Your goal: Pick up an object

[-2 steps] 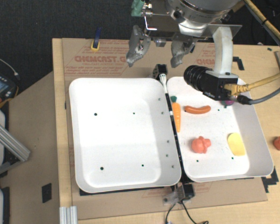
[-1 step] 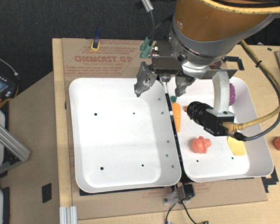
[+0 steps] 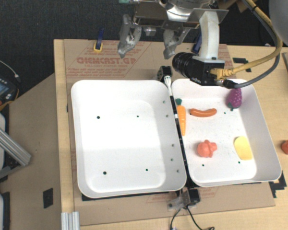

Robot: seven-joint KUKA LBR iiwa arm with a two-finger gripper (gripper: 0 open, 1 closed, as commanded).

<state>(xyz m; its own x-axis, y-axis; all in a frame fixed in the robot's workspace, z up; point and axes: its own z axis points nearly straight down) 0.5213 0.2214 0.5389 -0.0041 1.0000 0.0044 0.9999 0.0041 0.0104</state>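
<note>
The two grey fingers (image 3: 128, 36) stood well apart, with nothing between them. The gripper (image 3: 150, 41) hung above the cardboard base (image 3: 110, 61) behind the two bins, near the far edge of the left bin (image 3: 86, 143). A black camera module (image 3: 194, 67) projected from the wrist, over the far edge of the right bin (image 3: 264, 143). All objects lay in the right bin: a carrot (image 3: 182, 119) against its left wall, a sausage (image 3: 202, 112) just beside it, a purple grape bunch (image 3: 234, 98) towards the far right, a pink-red piece (image 3: 207, 148) near the middle, and a yellow piece (image 3: 243, 148) to its right. An orange item (image 3: 287, 147) lay outside the bin on the bench.
</note>
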